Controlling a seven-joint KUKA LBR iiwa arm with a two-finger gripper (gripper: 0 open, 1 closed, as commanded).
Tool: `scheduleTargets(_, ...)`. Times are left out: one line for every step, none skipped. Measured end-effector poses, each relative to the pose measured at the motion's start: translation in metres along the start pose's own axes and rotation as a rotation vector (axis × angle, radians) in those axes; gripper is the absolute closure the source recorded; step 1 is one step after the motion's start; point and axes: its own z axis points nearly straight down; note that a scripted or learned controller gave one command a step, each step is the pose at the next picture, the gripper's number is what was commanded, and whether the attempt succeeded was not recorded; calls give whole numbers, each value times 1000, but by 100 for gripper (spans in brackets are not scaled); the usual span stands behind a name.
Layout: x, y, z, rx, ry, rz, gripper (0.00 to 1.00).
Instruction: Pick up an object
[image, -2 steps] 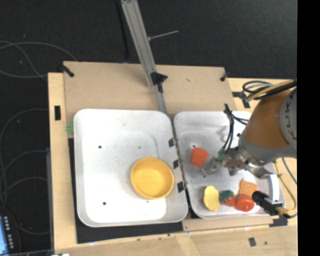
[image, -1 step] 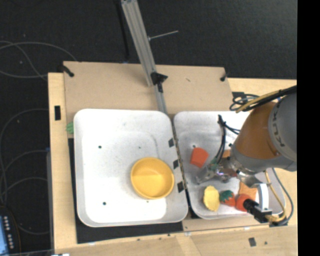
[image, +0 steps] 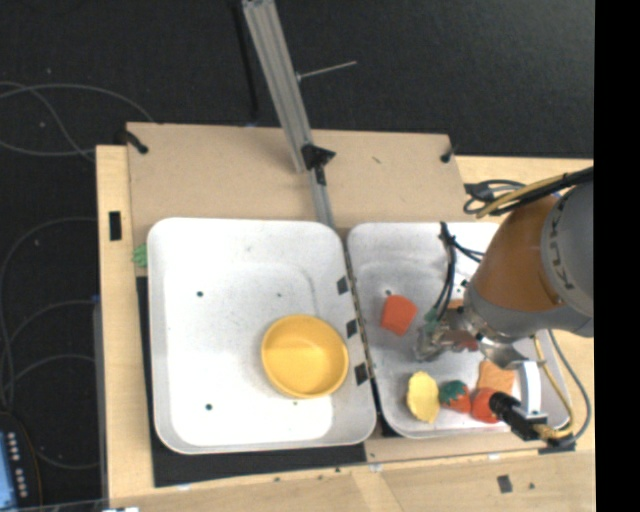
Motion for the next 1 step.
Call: scheduleTargets(-6, 5, -63, -5, -3, -10, 100)
